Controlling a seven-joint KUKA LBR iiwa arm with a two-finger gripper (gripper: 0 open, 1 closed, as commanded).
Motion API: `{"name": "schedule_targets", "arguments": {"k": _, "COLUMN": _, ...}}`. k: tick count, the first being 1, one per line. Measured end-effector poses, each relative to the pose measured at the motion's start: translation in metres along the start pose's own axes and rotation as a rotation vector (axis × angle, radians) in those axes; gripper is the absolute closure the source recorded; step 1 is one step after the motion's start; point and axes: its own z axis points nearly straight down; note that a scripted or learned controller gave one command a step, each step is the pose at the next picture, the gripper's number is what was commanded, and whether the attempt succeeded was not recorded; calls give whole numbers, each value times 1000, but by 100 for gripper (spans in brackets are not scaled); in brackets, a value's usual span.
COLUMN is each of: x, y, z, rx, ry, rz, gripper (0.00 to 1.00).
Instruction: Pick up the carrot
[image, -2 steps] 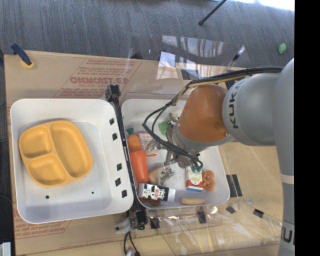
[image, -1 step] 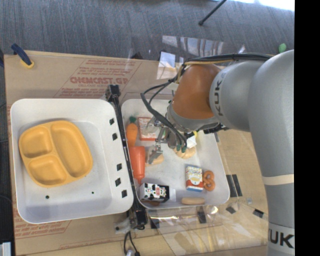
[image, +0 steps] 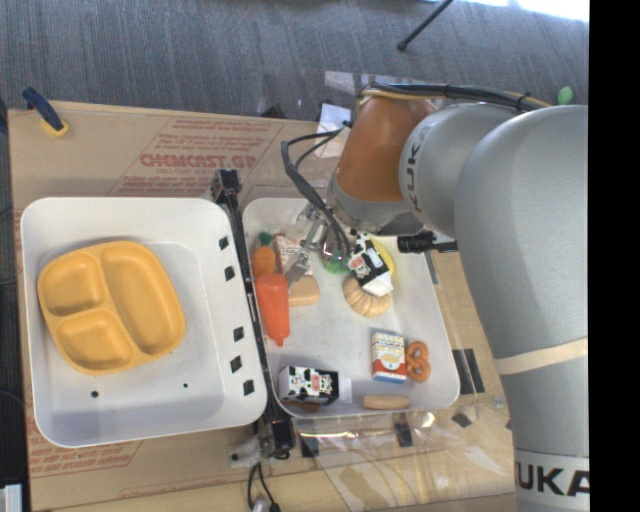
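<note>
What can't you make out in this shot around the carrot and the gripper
- Gripper, camera view: whether it is open or shut, lost in the clutter under the wrist.
- Carrot: its green top end is small and crowded by neighbouring toys.
- Toys beneath the arm: partly covered, so their kinds are unclear.
- Carton print: too small to read.

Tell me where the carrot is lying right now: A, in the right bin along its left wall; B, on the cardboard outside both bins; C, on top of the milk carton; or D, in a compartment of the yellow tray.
A: the carrot lies on the floor of the right bin, lengthwise against its left wall, apart from the yellow tray in the left bin.
</note>
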Motion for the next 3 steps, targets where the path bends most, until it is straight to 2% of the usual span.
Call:
{"name": "schedule_targets", "arguments": {"k": 1, "x": 48, "y": -75, "z": 0, "rx": -3, "ry": 0, "rz": -258, "gripper": 0}}
{"name": "schedule_targets", "arguments": {"k": 2, "x": 47, "y": -72, "z": -12, "rx": -3, "ry": -3, "rz": -267, "gripper": 100}}
{"name": "schedule_targets", "arguments": {"k": 3, "x": 77, "y": 10, "z": -93, "rx": -1, "ry": 14, "rz": -30, "gripper": 100}}
